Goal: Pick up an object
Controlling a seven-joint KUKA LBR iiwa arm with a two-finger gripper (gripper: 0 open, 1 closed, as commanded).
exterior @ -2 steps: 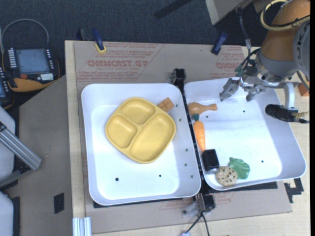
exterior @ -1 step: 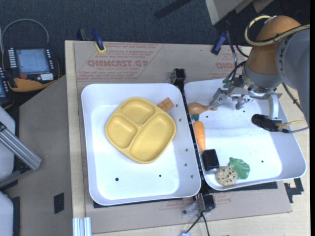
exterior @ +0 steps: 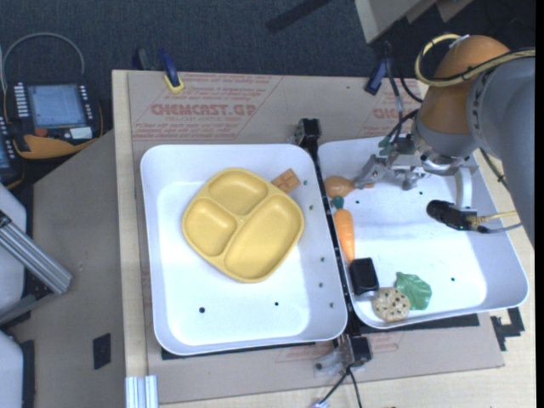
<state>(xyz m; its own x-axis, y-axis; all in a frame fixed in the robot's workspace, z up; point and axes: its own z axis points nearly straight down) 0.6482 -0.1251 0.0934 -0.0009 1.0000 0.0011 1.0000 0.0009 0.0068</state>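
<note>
Two white bins sit side by side on the worktop [exterior: 127,228]. Left bin [exterior: 170,313]: a yellow divided plate [exterior: 244,223], with a small brown block [exterior: 286,179] touching its far right rim. Right bin [exterior: 476,279]: an egg [exterior: 338,185] and carrot [exterior: 344,233] along the left wall, a black block [exterior: 364,275], cookie [exterior: 391,303] and green leaf [exterior: 415,288] near the front (closely grouped). The hand [exterior: 393,170] hangs over the far part of the right bin, just right of the egg; its grip cannot be told.

Two white bins [exterior: 161,253] [exterior: 501,266]; one yellow divided plate [exterior: 243,224]; one carrot [exterior: 344,235]; one black block [exterior: 364,275]; one cookie [exterior: 391,303]; one green leafy piece [exterior: 416,288].
</note>
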